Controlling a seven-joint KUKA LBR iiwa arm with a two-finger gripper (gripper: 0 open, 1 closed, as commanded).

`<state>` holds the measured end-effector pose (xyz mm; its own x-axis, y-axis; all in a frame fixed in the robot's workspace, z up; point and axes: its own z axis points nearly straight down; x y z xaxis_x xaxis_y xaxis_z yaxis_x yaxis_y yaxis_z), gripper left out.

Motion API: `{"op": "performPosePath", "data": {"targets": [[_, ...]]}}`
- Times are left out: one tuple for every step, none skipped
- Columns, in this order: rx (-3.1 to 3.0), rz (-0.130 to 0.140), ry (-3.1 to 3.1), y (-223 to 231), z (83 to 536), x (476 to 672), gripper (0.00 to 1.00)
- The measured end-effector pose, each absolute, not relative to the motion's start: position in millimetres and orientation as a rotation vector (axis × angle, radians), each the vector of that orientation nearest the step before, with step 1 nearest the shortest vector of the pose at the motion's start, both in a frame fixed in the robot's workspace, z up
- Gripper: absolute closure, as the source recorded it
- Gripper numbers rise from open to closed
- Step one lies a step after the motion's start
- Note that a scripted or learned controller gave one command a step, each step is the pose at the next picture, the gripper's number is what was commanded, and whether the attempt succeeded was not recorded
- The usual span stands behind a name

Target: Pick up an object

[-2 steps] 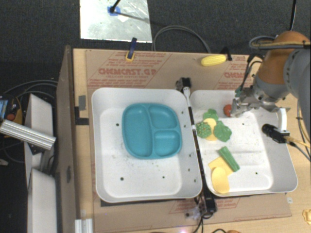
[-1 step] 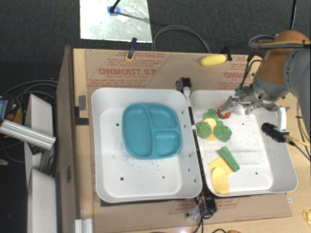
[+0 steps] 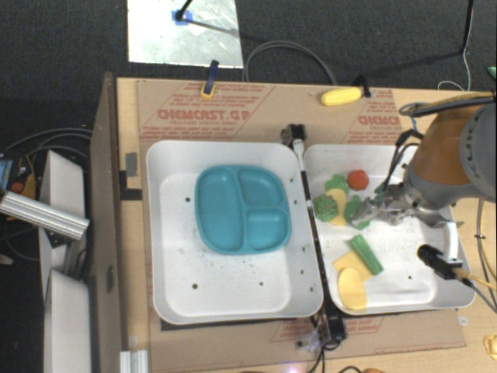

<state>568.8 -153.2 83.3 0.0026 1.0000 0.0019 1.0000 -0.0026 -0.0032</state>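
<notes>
The right bin (image 3: 404, 286) holds several toy foods. A red ball (image 3: 357, 179) and a green leafy piece (image 3: 336, 183) lie at its far left, with a yellow-green lump (image 3: 325, 207) below them. A dark green piece (image 3: 354, 206) lies beside the lump. Nearer the front are a green stick (image 3: 365, 254), a yellow wedge (image 3: 346, 263) and a pale yellow slice (image 3: 352, 288). My gripper (image 3: 363, 217) reaches in from the right and sits low against the dark green piece, partly covering it. I see nothing lifted off the bin floor.
The left bin (image 3: 175, 286) holds a teal divided plate (image 3: 241, 209). A black divider (image 3: 308, 208) runs between the bins. A yellow object (image 3: 340, 95) lies on the cardboard behind the right bin. The arm's grey and orange body (image 3: 454, 158) overhangs the right bin's right side.
</notes>
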Motion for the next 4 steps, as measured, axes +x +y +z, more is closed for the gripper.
{"op": "performPosePath", "data": {"targets": [[-2.222, 0.0, -2.218, -136.4, 84.9, 495.1, 0.0], [-2.22, -0.007, -2.234, -146.9, 85.4, 574.0, 0.0], [-2.215, 0.002, -2.219, -104.9, 83.6, 509.9, 0.0], [-2.224, -0.007, -2.233, -140.5, 160.2, 566.1, 0.0]]}}
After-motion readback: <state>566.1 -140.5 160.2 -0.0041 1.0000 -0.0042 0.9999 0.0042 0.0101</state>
